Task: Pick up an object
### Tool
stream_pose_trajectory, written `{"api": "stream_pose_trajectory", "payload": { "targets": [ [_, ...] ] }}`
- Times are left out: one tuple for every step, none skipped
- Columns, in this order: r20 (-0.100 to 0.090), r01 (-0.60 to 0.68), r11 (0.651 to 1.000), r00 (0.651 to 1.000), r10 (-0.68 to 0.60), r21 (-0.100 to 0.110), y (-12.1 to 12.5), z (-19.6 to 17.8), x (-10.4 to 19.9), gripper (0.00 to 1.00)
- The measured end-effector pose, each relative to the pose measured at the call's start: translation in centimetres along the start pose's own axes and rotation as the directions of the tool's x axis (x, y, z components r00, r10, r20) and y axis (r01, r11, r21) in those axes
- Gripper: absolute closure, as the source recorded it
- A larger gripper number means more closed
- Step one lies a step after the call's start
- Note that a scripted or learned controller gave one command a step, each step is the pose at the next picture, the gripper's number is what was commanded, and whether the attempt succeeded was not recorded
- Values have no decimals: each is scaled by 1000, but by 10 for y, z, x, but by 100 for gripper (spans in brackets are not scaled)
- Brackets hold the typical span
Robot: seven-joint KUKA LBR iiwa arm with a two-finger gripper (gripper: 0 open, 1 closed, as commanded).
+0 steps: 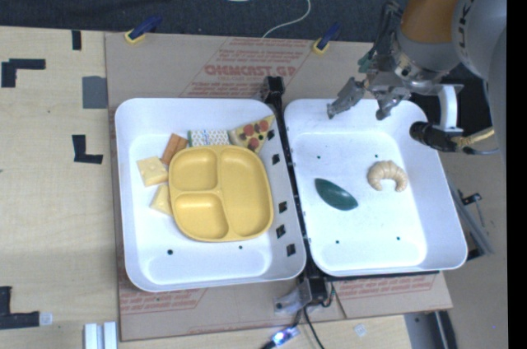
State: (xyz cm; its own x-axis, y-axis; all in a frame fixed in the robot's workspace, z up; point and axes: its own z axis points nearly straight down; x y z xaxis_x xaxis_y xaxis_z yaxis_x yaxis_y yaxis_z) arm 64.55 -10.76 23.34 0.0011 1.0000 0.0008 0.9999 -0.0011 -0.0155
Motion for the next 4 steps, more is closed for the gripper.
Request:
{"api": "stream_pose_trajectory", "payload": {
  "targets": [
    [1, 3, 1000, 1000, -3, -14, 2, -9, 0, 0],
    [2, 2, 1000, 1000, -2, -12, -5, 43, 8, 0],
    [2, 3, 1000, 1000, -3, -10, -1, 88, 4, 0],
    [2, 4, 1000, 1000, -4, -11, 8, 147, 3, 0]
  ]
}}
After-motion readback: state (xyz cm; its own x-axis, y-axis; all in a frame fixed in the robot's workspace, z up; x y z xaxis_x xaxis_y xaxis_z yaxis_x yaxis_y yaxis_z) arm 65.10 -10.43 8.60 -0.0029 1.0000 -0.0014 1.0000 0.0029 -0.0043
